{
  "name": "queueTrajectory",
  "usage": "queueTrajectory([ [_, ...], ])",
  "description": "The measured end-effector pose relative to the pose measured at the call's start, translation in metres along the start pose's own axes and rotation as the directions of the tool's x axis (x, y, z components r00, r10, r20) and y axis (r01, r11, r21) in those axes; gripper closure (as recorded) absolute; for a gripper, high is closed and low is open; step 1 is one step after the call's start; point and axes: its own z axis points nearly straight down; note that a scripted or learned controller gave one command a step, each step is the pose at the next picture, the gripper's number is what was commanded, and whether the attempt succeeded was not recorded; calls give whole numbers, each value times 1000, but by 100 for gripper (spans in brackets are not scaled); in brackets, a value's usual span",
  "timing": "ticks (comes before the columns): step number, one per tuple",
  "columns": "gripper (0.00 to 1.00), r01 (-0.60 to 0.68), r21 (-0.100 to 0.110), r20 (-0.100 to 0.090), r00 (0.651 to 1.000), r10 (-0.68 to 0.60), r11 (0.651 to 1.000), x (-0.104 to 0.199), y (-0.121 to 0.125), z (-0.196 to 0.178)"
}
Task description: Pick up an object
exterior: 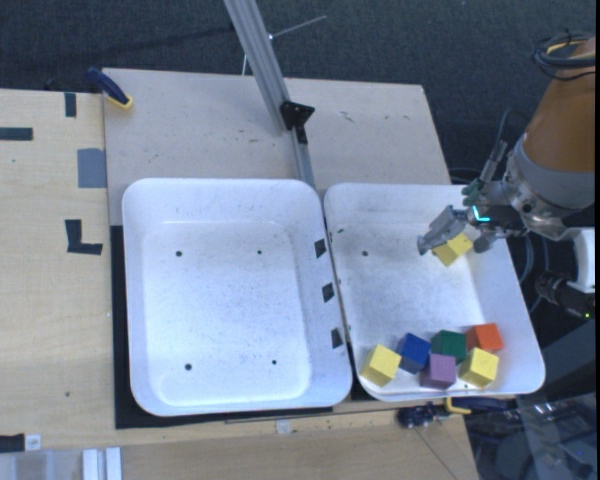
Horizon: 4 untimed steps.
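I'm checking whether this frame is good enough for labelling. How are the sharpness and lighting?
Camera view: lighting is even and soft, with only faint shadows inside the bins; the gripper and the yellow block at it look slightly soft; the white right bin is bright but not blown out.

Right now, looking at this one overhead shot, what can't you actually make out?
- Hand: a yellow block sits at its tip over the right bin, but the grip is too small and blurred to confirm.
- Arm: cut off by the top and right edges of the camera view.
- Cluster of blocks: they crowd together and hide each other's lower sides.
- Dark object below the bin: partly hidden by the rim.
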Motion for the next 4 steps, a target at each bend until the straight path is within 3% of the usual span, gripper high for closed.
queueTrajectory([
  [1,0,1,-4,1,1000,-1,1000,0,1,-2],
  [3,0,-1,4,0,1000,1,1000,-5,-5,126],
  [4,0,0,3,-1,1000,0,1000,1,-12,173],
])
